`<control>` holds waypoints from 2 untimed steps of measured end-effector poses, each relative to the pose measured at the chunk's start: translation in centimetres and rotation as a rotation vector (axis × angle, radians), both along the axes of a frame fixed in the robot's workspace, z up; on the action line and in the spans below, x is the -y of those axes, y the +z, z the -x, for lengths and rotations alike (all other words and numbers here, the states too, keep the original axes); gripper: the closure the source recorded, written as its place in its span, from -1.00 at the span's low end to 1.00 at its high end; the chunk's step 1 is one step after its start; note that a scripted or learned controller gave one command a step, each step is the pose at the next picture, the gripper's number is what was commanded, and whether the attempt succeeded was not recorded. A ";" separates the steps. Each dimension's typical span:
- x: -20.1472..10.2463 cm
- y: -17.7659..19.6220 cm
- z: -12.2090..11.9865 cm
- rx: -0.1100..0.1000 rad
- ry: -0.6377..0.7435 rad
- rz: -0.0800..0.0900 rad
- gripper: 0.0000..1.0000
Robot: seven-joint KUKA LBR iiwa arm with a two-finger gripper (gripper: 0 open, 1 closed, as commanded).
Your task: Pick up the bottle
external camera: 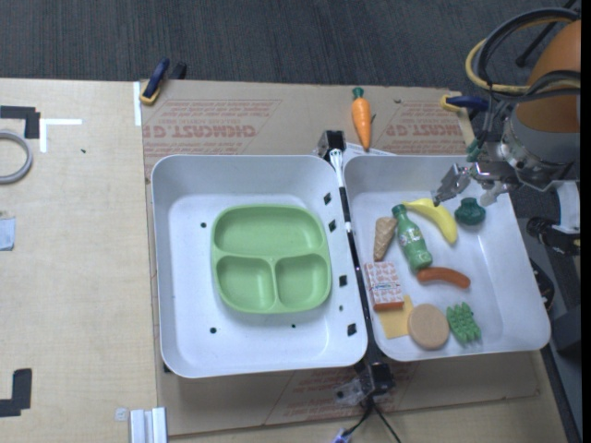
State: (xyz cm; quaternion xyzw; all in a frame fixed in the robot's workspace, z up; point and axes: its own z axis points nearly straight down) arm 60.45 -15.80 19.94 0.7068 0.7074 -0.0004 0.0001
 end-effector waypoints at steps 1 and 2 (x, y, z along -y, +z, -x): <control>0.0 1.0 0.0 0.001 0.002 0.001 1.00; 2.9 5.7 4.4 0.001 -0.224 0.001 1.00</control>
